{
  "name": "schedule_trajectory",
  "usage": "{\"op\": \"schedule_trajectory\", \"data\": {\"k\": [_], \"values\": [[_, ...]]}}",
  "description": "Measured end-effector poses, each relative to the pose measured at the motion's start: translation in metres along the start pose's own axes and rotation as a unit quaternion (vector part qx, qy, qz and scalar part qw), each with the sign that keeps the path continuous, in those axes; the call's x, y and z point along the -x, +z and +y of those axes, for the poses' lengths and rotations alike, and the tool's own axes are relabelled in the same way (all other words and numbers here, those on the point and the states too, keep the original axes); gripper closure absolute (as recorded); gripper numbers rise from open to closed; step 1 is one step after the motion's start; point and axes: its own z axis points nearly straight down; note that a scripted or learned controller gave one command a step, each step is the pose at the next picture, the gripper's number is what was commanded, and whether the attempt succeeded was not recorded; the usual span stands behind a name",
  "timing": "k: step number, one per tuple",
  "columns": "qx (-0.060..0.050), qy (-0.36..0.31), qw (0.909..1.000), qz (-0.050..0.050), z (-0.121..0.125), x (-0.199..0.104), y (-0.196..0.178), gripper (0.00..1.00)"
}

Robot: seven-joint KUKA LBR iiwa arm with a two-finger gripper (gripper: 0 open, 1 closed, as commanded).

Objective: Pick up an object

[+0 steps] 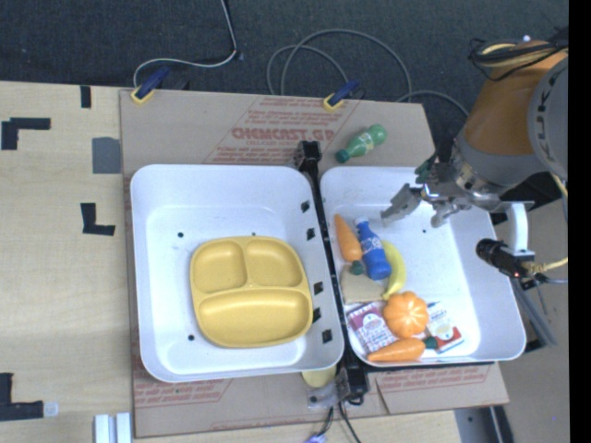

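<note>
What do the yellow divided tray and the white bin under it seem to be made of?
The yellow three-compartment tray looks like moulded plastic with a smooth, slightly glossy finish: it has rounded edges and soft highlights. The shallow white left bin also looks like plastic, matte to satin, with an even colour and rounded corners. Neither can be confirmed by sight alone.

Grey arm [517, 109], orange band

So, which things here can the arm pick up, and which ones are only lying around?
For the job: claw, open above the right bin; blue bottle, banana, orange, two carrots.
Lying about: yellow tray, green bottle, cables.
</note>
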Motion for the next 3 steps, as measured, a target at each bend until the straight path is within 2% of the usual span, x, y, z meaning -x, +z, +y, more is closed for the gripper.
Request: {"op": "schedule_trajectory", "data": {"k": [1, 2, 3], "values": [[0.001, -0.001, 1.0, 0.001, 0.017, -0.024, 0.112, 0.0], [0.005, 0.001, 1.0, -0.001, -0.048, -0.016, 0.122, 0.0], [0.003, 0.0, 1.0, -0.001, 0.013, -0.009, 0.122, 0.0]]}}
